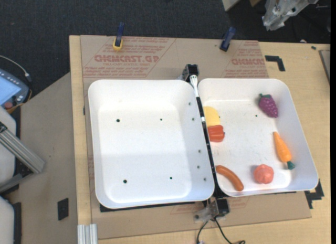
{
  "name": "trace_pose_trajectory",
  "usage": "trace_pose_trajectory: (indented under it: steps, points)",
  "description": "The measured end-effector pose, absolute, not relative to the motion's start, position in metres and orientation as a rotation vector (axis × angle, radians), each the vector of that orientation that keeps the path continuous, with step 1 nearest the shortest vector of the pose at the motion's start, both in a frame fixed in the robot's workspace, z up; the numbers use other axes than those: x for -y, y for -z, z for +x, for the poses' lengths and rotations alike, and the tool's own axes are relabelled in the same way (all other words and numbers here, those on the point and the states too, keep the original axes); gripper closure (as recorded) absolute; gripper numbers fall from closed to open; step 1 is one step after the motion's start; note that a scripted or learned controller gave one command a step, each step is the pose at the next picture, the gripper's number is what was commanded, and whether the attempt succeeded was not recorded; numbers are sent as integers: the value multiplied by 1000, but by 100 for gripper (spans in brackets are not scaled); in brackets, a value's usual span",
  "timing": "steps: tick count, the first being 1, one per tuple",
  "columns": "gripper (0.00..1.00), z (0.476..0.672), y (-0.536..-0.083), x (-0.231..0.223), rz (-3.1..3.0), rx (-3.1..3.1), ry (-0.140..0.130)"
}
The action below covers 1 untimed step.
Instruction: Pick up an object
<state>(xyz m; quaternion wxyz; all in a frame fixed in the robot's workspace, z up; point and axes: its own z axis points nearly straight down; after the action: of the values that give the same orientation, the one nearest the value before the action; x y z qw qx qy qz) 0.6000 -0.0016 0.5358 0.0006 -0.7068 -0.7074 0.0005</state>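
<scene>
The right bin (243, 128) holds several toy foods. A purple grape bunch (268, 105) lies at its far right and an orange carrot (282, 149) along its right wall. A pinkish-red round fruit (264, 173) and a brown sausage (229, 177) rest near the front rim. A yellow piece (211, 115) and a red pepper (216, 133) sit against the left wall. My gripper (276, 11) hangs high beyond the bench's far right corner, well away from the bins and holding nothing that I can see.
The left bin (139, 143) adjoins the right one along a black clipped seam (200, 125). Both sit on a cardboard sheet (157, 56) held by blue clamps (119, 35) (228, 38) at the far edge. Equipment stands off the bench at the left.
</scene>
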Motion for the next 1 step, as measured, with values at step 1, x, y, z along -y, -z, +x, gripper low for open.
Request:
trace_pose_trajectory:
  steps: [1]
  points:
    - [100,579,-536,-10,-2220,2221,-2]
